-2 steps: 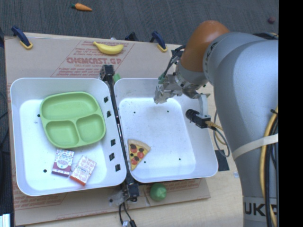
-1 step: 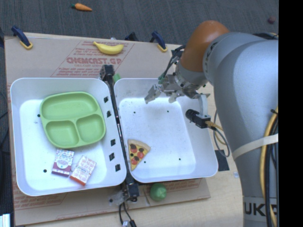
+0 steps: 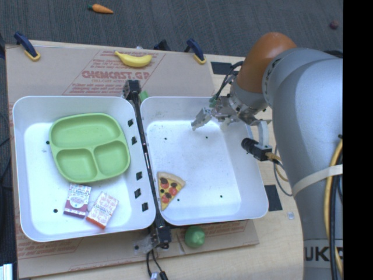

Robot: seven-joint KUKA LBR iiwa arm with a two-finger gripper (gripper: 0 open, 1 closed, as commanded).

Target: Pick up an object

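A toy pizza slice [image 3: 168, 189] lies near the front left corner of the right bin [image 3: 233, 206]. My gripper [image 3: 203, 119] hovers over the back part of that bin, well away from the slice, its fingers spread apart with nothing between them. In the left bin [image 3: 23, 156] sit a green divided plate [image 3: 89, 146] and two small snack packets [image 3: 77, 200] [image 3: 103, 209].
A toy banana [image 3: 134, 58] rests on the cardboard behind the bins. A green ball [image 3: 195, 236] sits on the bench in front of the right bin. A toy carrot [image 3: 101, 8] lies on the floor at the back. Blue clamps [image 3: 27, 45] hold the board.
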